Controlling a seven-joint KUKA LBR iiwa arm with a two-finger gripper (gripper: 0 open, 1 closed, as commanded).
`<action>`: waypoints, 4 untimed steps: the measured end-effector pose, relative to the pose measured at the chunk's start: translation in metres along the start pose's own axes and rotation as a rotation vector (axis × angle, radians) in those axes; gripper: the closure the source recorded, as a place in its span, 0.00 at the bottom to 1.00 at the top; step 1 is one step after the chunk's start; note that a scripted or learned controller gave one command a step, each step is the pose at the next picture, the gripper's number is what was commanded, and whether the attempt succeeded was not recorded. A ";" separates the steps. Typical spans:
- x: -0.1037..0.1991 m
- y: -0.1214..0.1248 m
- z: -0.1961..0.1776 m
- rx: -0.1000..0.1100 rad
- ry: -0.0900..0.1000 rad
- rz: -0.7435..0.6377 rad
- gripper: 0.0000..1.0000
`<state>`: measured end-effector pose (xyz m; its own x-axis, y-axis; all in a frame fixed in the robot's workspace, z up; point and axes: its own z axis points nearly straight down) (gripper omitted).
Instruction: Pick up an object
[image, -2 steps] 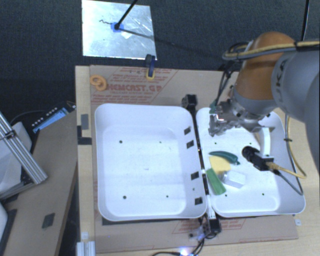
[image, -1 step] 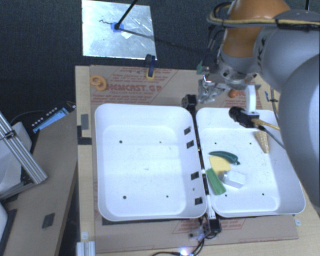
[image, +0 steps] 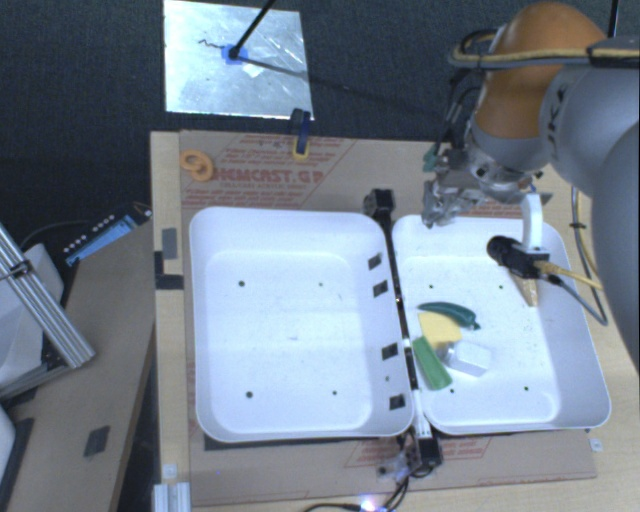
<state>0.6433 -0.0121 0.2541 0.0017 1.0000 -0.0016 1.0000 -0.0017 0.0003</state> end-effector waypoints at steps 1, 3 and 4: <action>0.032 0.027 0.007 -0.004 0.002 -0.007 1.00; 0.053 0.025 0.009 -0.002 0.001 -0.006 1.00; 0.053 0.026 -0.006 -0.003 0.002 -0.007 1.00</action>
<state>0.6691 0.0412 0.2605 -0.0050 1.0000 0.0003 1.0000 0.0050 0.0034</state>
